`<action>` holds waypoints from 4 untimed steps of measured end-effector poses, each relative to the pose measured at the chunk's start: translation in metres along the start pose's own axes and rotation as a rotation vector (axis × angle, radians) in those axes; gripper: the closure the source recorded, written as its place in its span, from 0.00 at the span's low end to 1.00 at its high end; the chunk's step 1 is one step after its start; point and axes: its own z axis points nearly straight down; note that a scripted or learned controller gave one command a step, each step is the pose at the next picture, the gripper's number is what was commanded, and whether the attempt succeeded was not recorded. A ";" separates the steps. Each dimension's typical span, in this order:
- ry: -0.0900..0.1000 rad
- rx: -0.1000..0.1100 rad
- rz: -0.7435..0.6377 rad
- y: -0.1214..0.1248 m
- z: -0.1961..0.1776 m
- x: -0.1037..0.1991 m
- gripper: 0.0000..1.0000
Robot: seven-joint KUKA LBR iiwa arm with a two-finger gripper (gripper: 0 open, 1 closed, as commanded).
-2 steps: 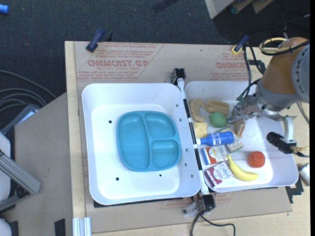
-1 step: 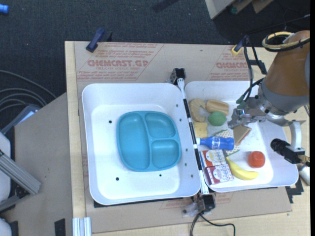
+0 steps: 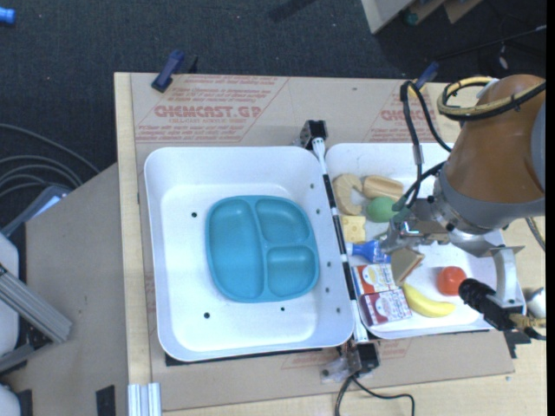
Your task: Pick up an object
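The worktop (image 3: pixel 217 111) was a pale board with red lettering printed across its far side, and it carried two shallow white bins side by side. The left bin (image 3: pixel 173 189) held a blue divided plate (image 3: pixel 260 248) lying flat near its middle, with three compartments facing up. The right bin (image 3: pixel 381 156) was crowded with small items, and the arm (image 3: pixel 499 146), grey with an orange band, reached in from the right and hung over that bin's middle, covering part of it.

In the right bin, a tan bread-shaped piece (image 3: pixel 347 193) lay against the wall nearest the divider, with a second tan piece (image 3: pixel 381 185) just beside it. A green ball (image 3: pixel 379 208) sat just below them, near a pale yellow square (image 3: pixel 353 228). A red-and-white packet (image 3: pixel 381 295) lay at the near side of the bin, a yellow banana (image 3: pixel 429 302) just to its right, and a red tomato-like ball (image 3: pixel 451 278) just above the banana. A small blue item (image 3: pixel 370 251) lay beside a brown wedge (image 3: pixel 408 264).

The pincer (image 3: pixel 408 232) sat low over the bin's centre, above the blue item and the brown wedge; how far apart it stood, and whether it had hold of anything, could not be told from this angle.
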 end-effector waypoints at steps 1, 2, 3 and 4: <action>0.000 -0.001 0.001 0.000 -0.010 0.000 1.00; -0.001 -0.001 0.002 0.000 0.000 -0.040 1.00; -0.001 0.000 0.001 0.000 0.046 -0.018 1.00; -0.001 -0.003 0.000 0.002 0.006 0.050 1.00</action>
